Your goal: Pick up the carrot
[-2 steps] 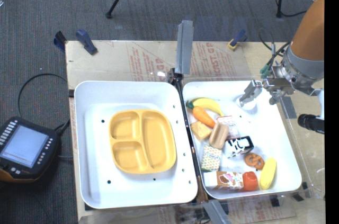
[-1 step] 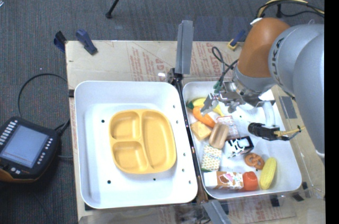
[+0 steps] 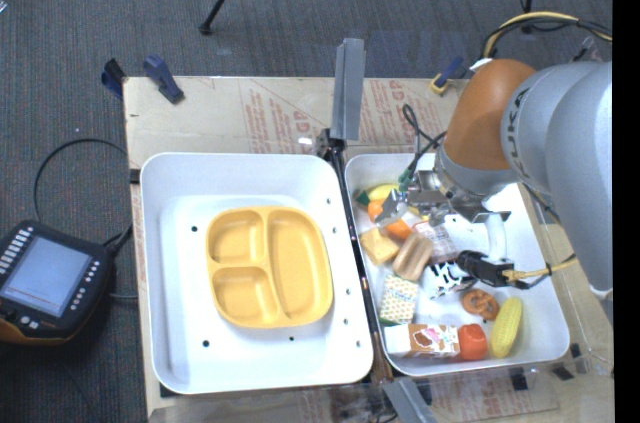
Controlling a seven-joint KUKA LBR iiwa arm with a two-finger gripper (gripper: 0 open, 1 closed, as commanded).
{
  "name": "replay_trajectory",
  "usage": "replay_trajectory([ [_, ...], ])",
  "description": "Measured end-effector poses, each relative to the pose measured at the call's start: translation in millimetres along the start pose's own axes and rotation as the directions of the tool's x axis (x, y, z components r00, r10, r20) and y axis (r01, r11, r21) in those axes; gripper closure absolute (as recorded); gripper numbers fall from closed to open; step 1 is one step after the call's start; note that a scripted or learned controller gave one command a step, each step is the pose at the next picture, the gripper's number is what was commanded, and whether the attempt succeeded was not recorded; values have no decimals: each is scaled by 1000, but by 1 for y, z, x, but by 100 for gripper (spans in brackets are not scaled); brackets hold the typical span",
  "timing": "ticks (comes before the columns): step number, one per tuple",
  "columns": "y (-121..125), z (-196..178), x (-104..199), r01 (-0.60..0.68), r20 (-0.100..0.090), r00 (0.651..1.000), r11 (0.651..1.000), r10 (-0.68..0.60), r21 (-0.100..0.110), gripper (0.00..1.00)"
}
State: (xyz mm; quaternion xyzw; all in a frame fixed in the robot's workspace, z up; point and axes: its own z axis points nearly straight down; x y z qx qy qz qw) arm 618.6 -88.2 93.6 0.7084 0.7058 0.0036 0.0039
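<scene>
The carrot [image 3: 398,230] is a small orange piece near the left wall of the right bin [image 3: 556,331], among other toy foods. Another orange bit [image 3: 375,209] lies just to its left, below a yellow-green item [image 3: 380,192]. My gripper [image 3: 398,207] hangs low over this spot, directly above and touching or nearly touching the carrot. The grey arm with its orange band [image 3: 487,116] comes in from the right and hides the bin's far right part. Nothing is visibly lifted.
Around the carrot lie a cheese wedge [image 3: 378,245], a tan bun [image 3: 412,256], a checkered packet [image 3: 399,297], a cow-patterned toy [image 3: 450,273], a pretzel [image 3: 478,303], a corn cob [image 3: 507,326] and a carton [image 3: 435,340]. The left bin [image 3: 165,211] holds a yellow divided plate [image 3: 268,266].
</scene>
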Motion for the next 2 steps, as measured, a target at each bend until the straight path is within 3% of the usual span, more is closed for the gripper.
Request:
replay_trajectory([
  [1,0,-10,-2,-6,0,1000,1000,6,-1,100],
  [2,1,-98,65,-72,-2,997,997,72,5,100],
])
